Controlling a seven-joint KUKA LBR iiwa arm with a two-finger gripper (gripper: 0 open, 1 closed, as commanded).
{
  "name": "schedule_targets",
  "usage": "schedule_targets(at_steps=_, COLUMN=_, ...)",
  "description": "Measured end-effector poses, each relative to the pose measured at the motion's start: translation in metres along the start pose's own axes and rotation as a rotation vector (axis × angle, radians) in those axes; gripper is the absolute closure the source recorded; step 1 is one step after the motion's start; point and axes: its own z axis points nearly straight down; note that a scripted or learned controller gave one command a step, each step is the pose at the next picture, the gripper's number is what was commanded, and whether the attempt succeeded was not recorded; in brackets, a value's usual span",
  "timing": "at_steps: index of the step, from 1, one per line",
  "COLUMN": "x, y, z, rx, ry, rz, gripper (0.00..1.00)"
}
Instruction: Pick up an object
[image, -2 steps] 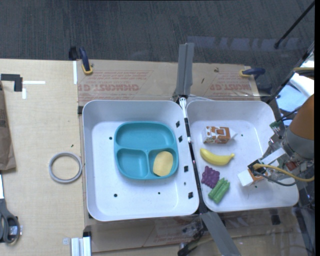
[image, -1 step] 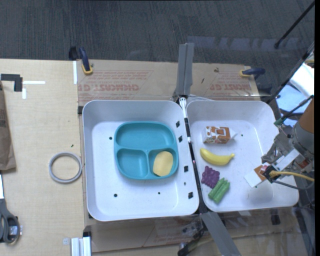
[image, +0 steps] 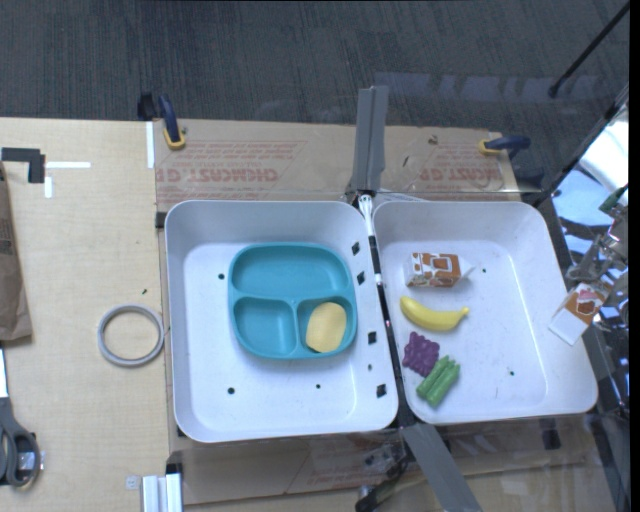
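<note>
Right of the divider, in the right bin (image: 520, 330), four small things sit toward its left side, any of them up for picking. A brown-and-white carton (image: 437, 269) lies nearest the back edge. Just in front of it, a yellow banana (image: 433, 315) lies across, curved side facing the front. Purple grapes (image: 420, 352) sit in front of the banana, close to the left wall. A green vegetable (image: 438, 381) is touching or almost touching the grapes on their front-right side, slanted, near the front-left corner.

Left bin (image: 200, 390): a teal divided plate (image: 285, 275) sits around the middle, a bit toward the back. A round yellow piece of food (image: 326, 327) rests in the plate's front-right compartment. Can't tell what food it is.

On the wooden bench (image: 80, 250), left of the bins, a grey tape ring (image: 131, 333) lies flat, well apart from the left bin. Scissors (image: 15, 455) are at the front-left corner, cut off by the edge. A cardboard sheet (image: 260, 165) lies behind both bins, with a clamp (image: 172, 128) at its back-left corner.
</note>
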Motion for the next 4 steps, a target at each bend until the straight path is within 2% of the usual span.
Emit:
schedule_targets(at_steps=1, x=0.045, y=-0.026, z=0.118, rx=0.003, ry=0.0, rz=0.342, gripper=1.0)
schedule_targets(at_steps=2, x=-0.018, y=-0.023, z=0.009, rx=0.0, ry=0.0, rz=0.237, gripper=1.0)
schedule_targets(at_steps=3, x=0.022, y=-0.031, z=-0.04, rx=0.0, ry=0.0, rz=0.333, gripper=1.0)
schedule_targets(at_steps=4, x=0.062, y=-0.085, z=-0.058, rx=0.001, ry=-0.001, rz=0.212, gripper=1.0)
